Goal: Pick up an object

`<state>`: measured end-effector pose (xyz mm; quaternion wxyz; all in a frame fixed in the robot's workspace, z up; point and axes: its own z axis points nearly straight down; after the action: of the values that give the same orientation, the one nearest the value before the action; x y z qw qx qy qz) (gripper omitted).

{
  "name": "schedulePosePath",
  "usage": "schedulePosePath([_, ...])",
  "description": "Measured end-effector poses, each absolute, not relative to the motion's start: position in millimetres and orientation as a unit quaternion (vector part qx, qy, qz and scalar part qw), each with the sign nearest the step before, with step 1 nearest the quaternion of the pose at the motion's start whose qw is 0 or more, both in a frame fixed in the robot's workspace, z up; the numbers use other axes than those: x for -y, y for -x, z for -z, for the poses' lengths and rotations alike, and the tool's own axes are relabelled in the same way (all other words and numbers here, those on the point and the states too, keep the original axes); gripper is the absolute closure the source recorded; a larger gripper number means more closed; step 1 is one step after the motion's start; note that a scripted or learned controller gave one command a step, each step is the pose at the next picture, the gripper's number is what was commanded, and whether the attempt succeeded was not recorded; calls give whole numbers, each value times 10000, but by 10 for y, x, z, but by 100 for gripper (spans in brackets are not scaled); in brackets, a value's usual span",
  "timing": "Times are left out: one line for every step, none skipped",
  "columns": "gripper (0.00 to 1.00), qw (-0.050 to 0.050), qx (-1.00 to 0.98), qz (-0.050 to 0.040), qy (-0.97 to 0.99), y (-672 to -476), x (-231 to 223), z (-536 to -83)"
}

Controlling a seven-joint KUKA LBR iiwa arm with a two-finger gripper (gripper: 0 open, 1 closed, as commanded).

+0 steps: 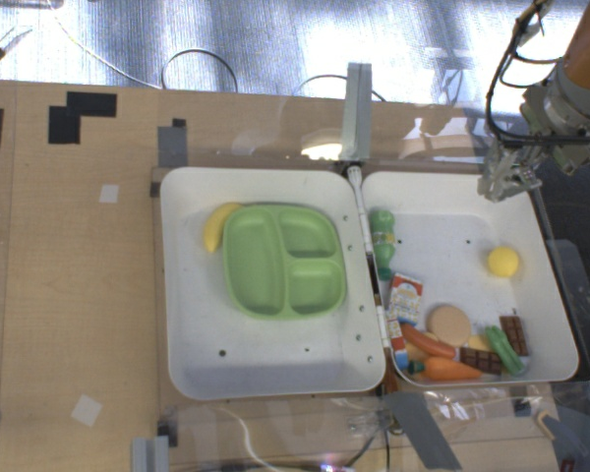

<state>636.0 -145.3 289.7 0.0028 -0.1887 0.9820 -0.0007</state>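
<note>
The gripper hangs over the right bin's far right corner; whether its jaws are spread, I cannot tell. Bare white floor lies below it, around one round yellow ball. Other toys crowd the near edge. In the left bin: one green divided plate, one banana.

No lettering can be read anywhere on the tabletop. The one printed item, a small red, white and blue carton lying in the right bin just right of the divider between the two bins, carries markings on its face, but they are too small and blurred to make out any words.
</note>
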Motion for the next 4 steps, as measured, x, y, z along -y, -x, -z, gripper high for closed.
schedulePosePath([100,39,-9850,-22,1725,-6277,290,-2471])
schedulePosePath([100,84,-9666,27,2560,-6705,648,-3673])
schedulePosePath([100,17,-9861,-12,1661,-6692,483,-2352])
schedulePosePath([100,109,-9998,10,155,-6698,841,-4319])
